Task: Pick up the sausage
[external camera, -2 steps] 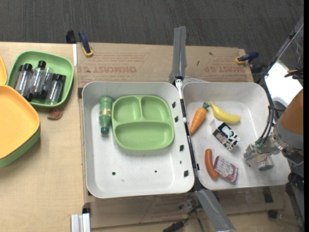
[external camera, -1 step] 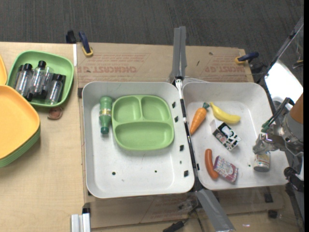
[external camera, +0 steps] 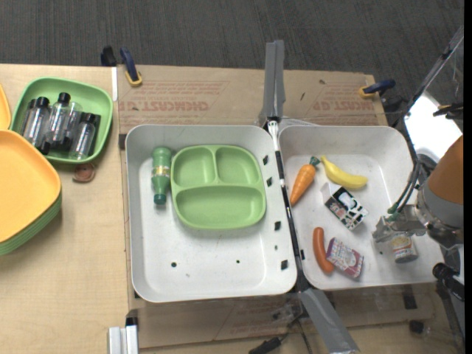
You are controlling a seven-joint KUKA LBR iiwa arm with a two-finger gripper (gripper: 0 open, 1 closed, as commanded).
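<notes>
A wooden bench [external camera: 81, 271] stands on dark grey carpet, with cardboard under two white bins. At far left sits a stack of orange plates [external camera: 22, 190], and behind it a small green tray [external camera: 63, 120] of bottles. The left bin [external camera: 147, 271] holds a green bottle [external camera: 161, 174] lying beside a green divided plate [external camera: 218, 186]. In the right bin [external camera: 383, 139] lie a carrot [external camera: 302, 182], a banana [external camera: 344, 174], a black-and-white packet [external camera: 346, 207], the sausage [external camera: 321, 249] near the front left corner, touching a pink packet [external camera: 345, 257], and a small can [external camera: 404, 249]. The arm enters from the right edge, wrist low over the bin's right side; the gripper [external camera: 391, 231] hangs just by the can, well apart from the sausage. Whether it is spread or closed I cannot tell.
</notes>
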